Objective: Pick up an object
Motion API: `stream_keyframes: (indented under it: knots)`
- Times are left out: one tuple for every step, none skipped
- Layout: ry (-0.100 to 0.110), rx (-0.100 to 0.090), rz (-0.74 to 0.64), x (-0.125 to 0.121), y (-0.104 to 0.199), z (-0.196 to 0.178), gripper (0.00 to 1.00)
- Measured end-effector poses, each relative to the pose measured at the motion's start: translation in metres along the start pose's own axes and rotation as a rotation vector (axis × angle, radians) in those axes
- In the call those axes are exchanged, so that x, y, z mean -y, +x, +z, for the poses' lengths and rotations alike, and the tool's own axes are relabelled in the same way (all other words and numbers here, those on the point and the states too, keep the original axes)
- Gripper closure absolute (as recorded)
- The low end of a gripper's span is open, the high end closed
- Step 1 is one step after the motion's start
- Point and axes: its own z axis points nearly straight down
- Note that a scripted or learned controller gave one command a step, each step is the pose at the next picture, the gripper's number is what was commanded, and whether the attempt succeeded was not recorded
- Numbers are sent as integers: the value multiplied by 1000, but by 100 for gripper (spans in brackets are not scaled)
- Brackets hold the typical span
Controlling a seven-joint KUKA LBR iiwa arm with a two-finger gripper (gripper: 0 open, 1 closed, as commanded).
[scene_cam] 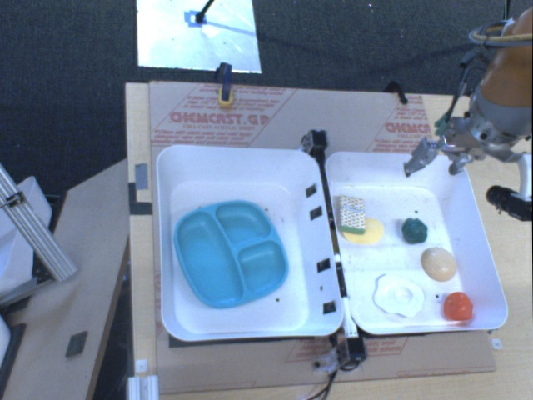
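The gripper, fingers spread and holding nothing, hung over the right bin's twelve o'clock rim. Below it lay a sponge, green lump, egg, and tomato.

I am looking at a robotics lab: left of the gripper, two white bins are sitting on a paper-covered bench.

The grey metal arm carries an orange band above its wrist, thin cables looping beside it, ending in a silvery two-finger gripper.
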Motion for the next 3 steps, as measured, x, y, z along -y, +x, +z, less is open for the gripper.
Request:
stream_keyframes:
  knots:
    - [2,-1,-3,-6,8,49,0]
    - [3,0,-2,-14,3,99,0]
    - [2,0,-3,-14,4,146,0]
